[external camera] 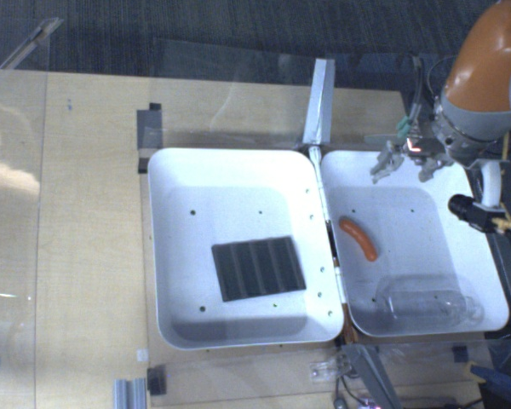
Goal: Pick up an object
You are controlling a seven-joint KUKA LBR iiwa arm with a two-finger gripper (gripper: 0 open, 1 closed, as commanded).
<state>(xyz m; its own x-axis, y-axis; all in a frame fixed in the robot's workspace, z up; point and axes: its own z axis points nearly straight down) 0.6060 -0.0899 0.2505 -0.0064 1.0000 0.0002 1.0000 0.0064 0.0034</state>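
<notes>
Light wooden bench (77, 254), 2 white bins (170, 186) side by side

Robotics test lab, apparently. Evidence: pale wooden tabletop (85, 254) carrying two shallow white bins (166, 228) fixed side by side with brackets, clear shielding panels along its edges, dark carpet beyond, cabling at right, industrial arm (485, 66) with orange band

Two white bins (166, 228); one black ridged mat (258, 267); one orange sausage (358, 239); one clear bottle (426, 303).
</notes>
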